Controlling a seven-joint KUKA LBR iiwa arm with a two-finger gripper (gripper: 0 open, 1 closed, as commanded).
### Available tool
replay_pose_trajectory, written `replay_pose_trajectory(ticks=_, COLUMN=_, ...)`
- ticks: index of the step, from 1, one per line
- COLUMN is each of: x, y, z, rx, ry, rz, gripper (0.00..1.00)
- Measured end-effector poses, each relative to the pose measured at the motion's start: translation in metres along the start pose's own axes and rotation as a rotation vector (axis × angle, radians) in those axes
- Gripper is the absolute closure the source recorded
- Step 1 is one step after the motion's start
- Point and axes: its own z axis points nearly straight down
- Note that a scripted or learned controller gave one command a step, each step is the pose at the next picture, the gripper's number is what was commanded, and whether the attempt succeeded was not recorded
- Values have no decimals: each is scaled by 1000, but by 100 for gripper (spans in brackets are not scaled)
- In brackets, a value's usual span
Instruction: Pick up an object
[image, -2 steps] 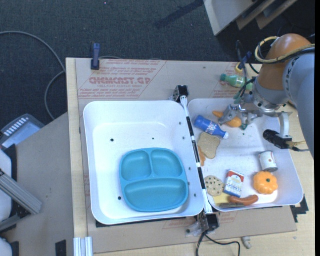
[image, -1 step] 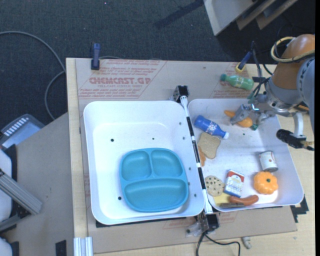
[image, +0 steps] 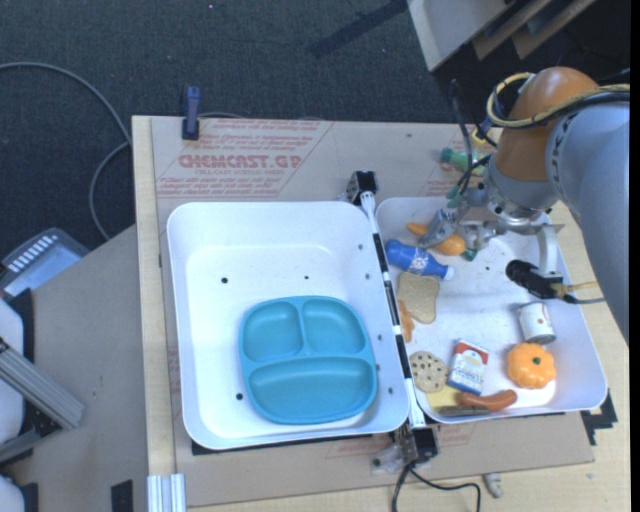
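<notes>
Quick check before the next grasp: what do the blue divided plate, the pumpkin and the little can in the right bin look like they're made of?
Blue divided plate: looks like moulded plastic, matte to satin, uniform colour with soft rounded dividers. Pumpkin: likely a plastic or rubber toy, smooth and slightly glossy, with a faint highlight on its top. Can: seemingly metal or metallised plastic, with a silvery sheen on its side; too small to be sure.

Even, fairly bright overhead light washes out the two white bins (image: 200, 330), which glare slightly. Shadows are soft and short beneath the blue tray (image: 308, 358). Focus is mildly soft throughout, and the dark far floor looks grainy.
</notes>
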Motion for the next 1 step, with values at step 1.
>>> replay_pose_trajectory(ticks=1, x=-43, y=-80, z=1, rx=-7, ry=-3, rz=6, gripper=0)
